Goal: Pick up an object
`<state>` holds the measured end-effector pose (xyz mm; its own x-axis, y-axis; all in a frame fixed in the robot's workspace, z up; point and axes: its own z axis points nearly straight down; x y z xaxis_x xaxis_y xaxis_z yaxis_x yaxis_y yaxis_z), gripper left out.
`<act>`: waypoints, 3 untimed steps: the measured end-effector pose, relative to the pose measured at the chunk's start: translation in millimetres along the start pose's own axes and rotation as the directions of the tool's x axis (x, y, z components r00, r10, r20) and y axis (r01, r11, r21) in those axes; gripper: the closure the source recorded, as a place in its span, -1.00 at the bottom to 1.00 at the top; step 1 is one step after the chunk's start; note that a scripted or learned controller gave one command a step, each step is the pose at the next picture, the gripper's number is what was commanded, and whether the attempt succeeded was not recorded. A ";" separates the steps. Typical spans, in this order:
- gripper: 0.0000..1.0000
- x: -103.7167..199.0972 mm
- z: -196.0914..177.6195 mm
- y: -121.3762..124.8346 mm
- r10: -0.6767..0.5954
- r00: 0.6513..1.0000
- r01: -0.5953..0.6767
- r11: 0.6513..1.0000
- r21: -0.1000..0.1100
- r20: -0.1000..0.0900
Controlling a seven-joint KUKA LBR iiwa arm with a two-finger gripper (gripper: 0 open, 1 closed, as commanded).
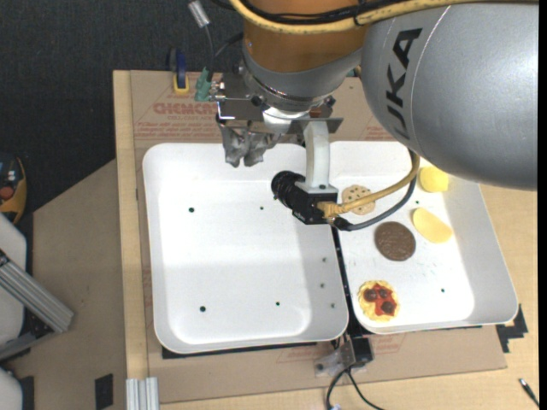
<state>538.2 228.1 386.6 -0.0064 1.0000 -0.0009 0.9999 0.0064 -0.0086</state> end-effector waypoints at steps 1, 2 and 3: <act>1.00 -3.6 98.0 -24.7 0.007 1.000 -0.007 1.000 0.005 0.004; 1.00 -3.6 92.9 -27.2 0.007 1.000 -0.007 1.000 -0.005 0.000; 1.00 -3.2 74.6 -35.1 0.005 1.000 -0.006 1.000 -0.011 -0.003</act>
<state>502.5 224.6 312.3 -0.0009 1.0000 0.0017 1.0000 0.0009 0.0020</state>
